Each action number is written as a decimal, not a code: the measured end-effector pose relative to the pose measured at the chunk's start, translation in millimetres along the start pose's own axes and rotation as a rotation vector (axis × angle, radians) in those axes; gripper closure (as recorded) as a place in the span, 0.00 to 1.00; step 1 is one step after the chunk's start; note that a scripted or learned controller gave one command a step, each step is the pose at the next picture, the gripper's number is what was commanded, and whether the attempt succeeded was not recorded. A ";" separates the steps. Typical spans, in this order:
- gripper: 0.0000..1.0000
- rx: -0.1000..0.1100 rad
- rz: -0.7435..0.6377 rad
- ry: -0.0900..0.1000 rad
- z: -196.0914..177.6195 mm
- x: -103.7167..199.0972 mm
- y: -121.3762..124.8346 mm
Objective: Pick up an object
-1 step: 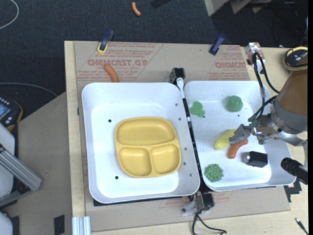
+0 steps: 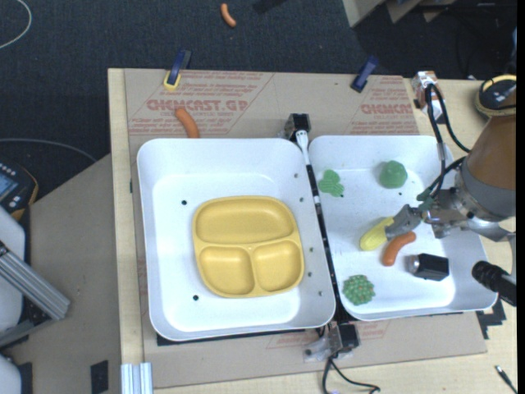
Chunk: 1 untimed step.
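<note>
In the right bin (image 2: 426, 150) the hand (image 2: 408, 220) hangs low at the cluster's three o'clock side — whether it grips anything I cannot tell — its tip just beside the orange sausage (image 2: 397, 247) and yellow piece (image 2: 375, 235), the black block (image 2: 430, 266) at five o'clock.

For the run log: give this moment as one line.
arm: over right bin | gripper: low beside yellow piece and orange sausage | grasp: none seen | left bin: yellow tray
</note>
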<state>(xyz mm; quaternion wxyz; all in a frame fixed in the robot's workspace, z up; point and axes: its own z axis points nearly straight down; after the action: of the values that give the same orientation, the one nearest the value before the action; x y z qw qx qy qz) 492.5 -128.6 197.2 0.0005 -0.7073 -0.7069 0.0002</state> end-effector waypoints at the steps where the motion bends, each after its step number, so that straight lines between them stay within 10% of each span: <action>1: 0.00 0.006 0.001 0.002 48.2 -8.7 -0.3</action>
<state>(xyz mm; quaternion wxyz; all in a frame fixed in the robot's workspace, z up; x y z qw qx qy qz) 492.2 -137.3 149.0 0.0033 -0.7076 -0.7066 0.0016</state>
